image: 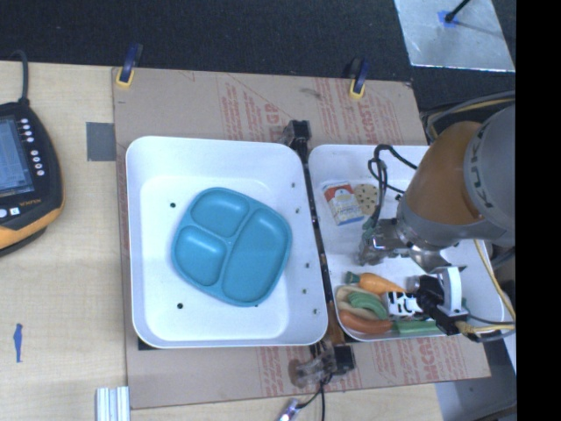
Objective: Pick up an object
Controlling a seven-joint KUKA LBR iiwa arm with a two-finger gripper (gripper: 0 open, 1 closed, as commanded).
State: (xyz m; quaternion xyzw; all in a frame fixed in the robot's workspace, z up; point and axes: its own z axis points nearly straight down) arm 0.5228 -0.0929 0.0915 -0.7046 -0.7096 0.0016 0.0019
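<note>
In the right bin [333, 160] my arm reaches in from the right, its grey wrist and orange band covering much of the bin. The gripper [379, 246] hangs over the bin's middle, just above a heap of toy food. That heap holds an orange carrot [380, 282], a green pod-like piece [363, 303], a brown sausage-like piece [364, 323] and a black-and-white item [403, 303]. A small packet with a red label [344, 202] and a perforated cracker [366, 196] lie near the bin's far side.
The left bin [140, 235] holds a blue divided plate [231, 246]. A teach pendant [24, 178] lies on the bench at far left. Clamps [128, 64] pin the cardboard sheet at the back edge. Cables trail around the arm's wrist.
</note>
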